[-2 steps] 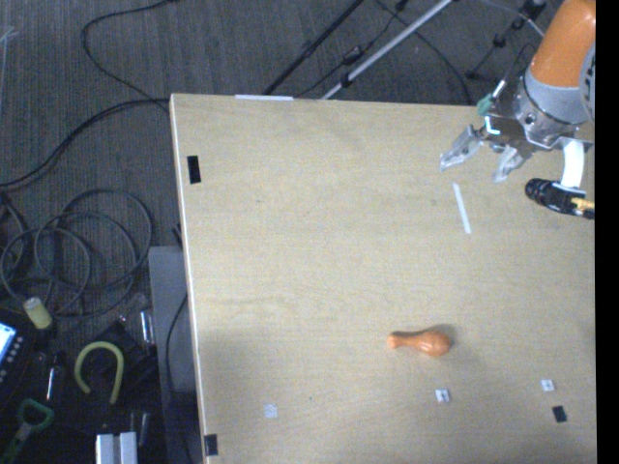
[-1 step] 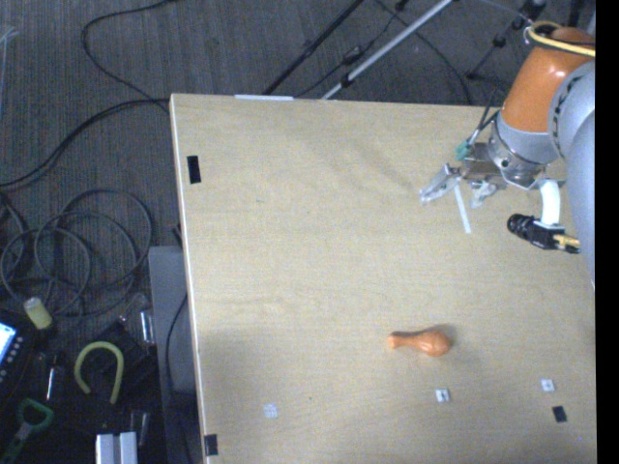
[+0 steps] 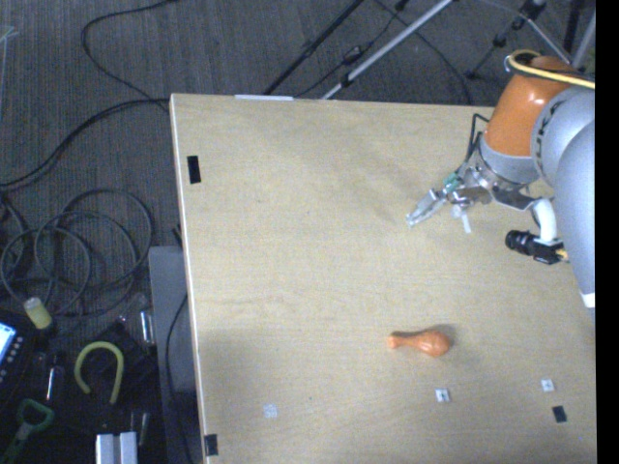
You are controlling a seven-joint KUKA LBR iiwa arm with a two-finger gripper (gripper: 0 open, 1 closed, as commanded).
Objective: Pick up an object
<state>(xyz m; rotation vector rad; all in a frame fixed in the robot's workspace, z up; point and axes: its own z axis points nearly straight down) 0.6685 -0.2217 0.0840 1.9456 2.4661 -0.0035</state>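
A small orange pear-shaped object (image 3: 423, 341) lies on its side on the light wooden tabletop (image 3: 309, 259), toward the front right, with its narrow end pointing left. My gripper (image 3: 440, 220) hangs over the table at the right, well behind the orange object and apart from it. It is open: its pale fingers are spread, one pointing left and the other down, with nothing between them. The grey arm with its orange band (image 3: 527, 104) comes in from the right edge.
Small square markers (image 3: 442, 394) dot the table's front right, and a black tag (image 3: 194, 169) sits near its left edge. Beyond that edge the floor holds cables (image 3: 77, 249) and tools. Tripod legs (image 3: 416, 22) stand behind the table.
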